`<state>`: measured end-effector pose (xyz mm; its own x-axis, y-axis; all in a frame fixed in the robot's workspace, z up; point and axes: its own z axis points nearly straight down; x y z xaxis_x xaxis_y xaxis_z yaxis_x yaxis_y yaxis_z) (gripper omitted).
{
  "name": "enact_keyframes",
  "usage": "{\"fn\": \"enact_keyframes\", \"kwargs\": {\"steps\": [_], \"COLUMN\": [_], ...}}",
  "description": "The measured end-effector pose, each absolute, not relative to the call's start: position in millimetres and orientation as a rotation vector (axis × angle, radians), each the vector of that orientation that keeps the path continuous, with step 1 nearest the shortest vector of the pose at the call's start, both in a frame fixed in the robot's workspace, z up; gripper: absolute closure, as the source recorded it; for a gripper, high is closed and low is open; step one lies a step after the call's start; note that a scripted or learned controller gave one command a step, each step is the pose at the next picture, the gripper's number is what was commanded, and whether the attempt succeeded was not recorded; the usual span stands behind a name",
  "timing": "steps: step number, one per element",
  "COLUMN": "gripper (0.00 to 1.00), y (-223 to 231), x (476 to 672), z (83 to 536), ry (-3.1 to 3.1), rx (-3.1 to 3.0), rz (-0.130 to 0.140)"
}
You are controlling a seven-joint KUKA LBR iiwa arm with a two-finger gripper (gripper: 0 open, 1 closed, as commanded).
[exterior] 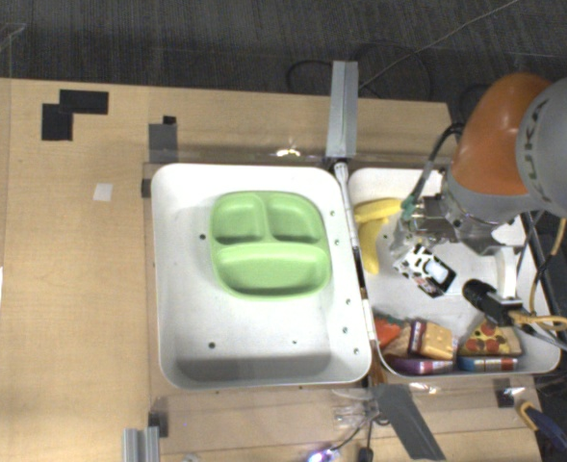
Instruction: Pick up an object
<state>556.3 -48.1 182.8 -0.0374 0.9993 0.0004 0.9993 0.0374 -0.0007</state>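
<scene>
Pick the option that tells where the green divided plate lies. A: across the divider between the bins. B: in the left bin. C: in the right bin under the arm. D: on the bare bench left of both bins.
B: the green divided plate lies flat inside the left bin, well within its rim, while the gripper hangs over the right bin among the small items there.

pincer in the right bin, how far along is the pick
Done: the arm has reached into the right bin, and the pincer sits low among the items, beside the yellow banana-like object and above a small black and white item. In hand: nothing visibly lifted; whether it grips anything cannot be told. Left: securing an object and raising it. The green divided tray lies in the left bin.
</scene>
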Motion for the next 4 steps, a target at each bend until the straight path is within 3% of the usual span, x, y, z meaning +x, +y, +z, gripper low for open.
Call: {"fn": "enact_keyframes", "kwargs": {"steps": [1,2,3,4], "gripper": [1.0,0.0,0.0,0.0], "y": [-75.0,-75.0,-67.4,-67.3], "x": [487.0,487.0,561.5,561.5], "z": [235.4,235.4,230.4,230.5], "ry": [-2.204,-2.204,-2.196,-2.196], "rx": [-2.238,-2.238,-2.245,-2.245], "rz": [0.0,0.0,0.002,0.002]}}
